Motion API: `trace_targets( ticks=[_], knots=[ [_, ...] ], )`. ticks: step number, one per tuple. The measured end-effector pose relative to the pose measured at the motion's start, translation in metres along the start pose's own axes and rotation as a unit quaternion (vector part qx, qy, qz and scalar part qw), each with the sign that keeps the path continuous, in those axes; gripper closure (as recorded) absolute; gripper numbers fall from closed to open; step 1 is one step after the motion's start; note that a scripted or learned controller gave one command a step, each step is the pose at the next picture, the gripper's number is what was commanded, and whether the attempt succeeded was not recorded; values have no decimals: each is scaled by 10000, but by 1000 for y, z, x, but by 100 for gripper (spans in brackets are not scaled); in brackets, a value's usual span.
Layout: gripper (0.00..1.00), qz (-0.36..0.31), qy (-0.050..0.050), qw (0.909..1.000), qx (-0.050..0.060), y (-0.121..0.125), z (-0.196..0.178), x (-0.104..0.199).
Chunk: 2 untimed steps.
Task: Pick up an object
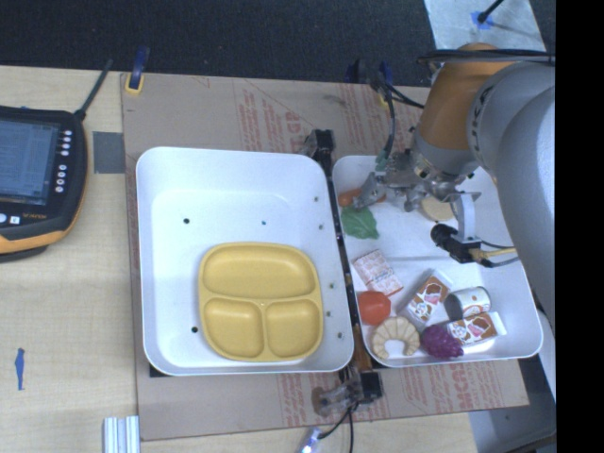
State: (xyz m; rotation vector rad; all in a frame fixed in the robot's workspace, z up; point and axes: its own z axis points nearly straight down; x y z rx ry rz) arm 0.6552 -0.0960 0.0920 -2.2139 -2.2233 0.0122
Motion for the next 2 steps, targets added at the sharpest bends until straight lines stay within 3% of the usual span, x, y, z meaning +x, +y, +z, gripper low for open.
trace_targets(
  ticks=[2],
  knots=[
    [0,-4,0,10000,2,0,0,0]
  ],
)
